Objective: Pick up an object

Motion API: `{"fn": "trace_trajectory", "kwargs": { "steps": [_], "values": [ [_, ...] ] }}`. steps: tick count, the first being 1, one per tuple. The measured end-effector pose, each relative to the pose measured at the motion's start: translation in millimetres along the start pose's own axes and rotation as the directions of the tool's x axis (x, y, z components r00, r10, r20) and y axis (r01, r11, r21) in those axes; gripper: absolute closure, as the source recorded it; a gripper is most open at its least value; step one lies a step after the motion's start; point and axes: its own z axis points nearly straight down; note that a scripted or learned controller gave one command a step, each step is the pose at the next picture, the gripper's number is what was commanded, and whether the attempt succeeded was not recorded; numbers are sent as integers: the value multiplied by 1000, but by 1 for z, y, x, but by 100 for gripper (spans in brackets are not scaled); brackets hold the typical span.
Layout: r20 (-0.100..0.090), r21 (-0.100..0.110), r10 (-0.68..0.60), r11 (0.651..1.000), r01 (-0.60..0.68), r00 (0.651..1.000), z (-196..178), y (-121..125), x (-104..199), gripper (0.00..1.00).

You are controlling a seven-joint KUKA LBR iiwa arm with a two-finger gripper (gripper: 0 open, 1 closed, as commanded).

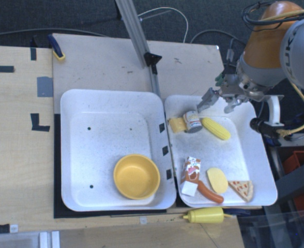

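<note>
My gripper (pixel 220 102) hangs over the back edge of the right bin (pixel 255 154), its two fingers spread apart and open with nothing between them. Just below and in front of it lie a yellow corn cob (pixel 215 128), a small tin can (pixel 192 122) on its side and a yellow cheese block (pixel 176 124). Nearer the front of the same bin are a small carton (pixel 192 168), a hot dog (pixel 210 192), a yellow oval piece (pixel 217 180) and a pizza slice (pixel 241 189).
The left bin (pixel 90 112) holds a yellow bowl (pixel 136 176) at its front right. A yellow mustard bottle (pixel 206 216) lies on the bench outside the right bin's front rim. A grey pole (pixel 134 25) rises behind the bins.
</note>
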Motion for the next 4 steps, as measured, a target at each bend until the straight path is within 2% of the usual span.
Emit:
{"fn": "trace_trajectory", "kwargs": {
  "steps": [1, 3, 4],
  "values": [
    [0, 0, 0, 1000, 0, 1000, 0, 0, 0, 0],
    [1, 5, 2, 1000, -2, 1000, 89, -12, -2, 0],
    [0, 5, 1, 1000, -1, 1000, 134, -9, -1, 0]
  ]
}}
